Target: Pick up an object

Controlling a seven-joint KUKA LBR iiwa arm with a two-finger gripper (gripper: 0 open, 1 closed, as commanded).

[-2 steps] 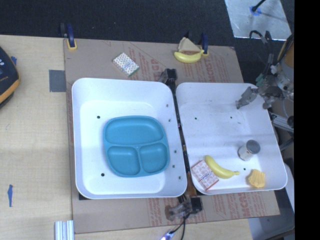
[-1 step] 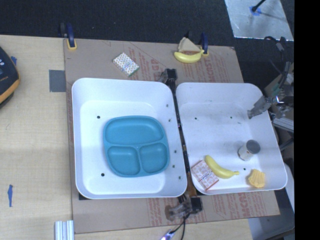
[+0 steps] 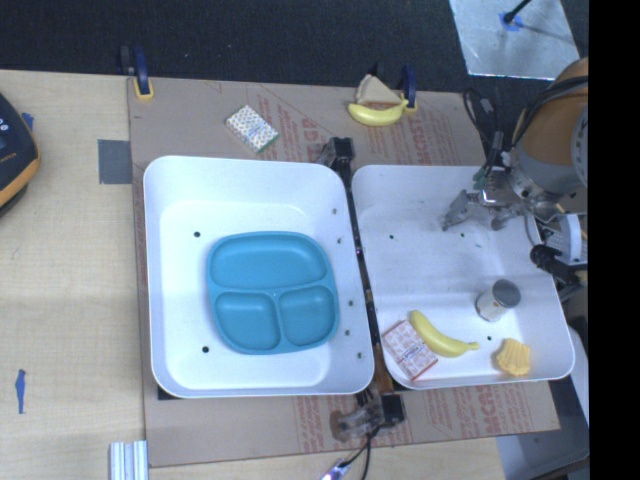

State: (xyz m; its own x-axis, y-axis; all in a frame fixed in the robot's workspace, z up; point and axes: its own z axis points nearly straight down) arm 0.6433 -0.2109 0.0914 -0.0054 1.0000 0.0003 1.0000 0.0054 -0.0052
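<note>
The banana lies near the front of the right bin, its long axis running from upper left down to lower right, between a patterned packet and a small grey cylinder, with a yellow lump in the corner beyond. The arm is cut off at the right edge. Its claw hangs over the bin's back half, fingers splayed wide with nothing between them.

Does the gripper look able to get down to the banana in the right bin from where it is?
Probably yes: the gripper hangs over the same bin, and the banana lies uncovered with nothing between them.
</note>
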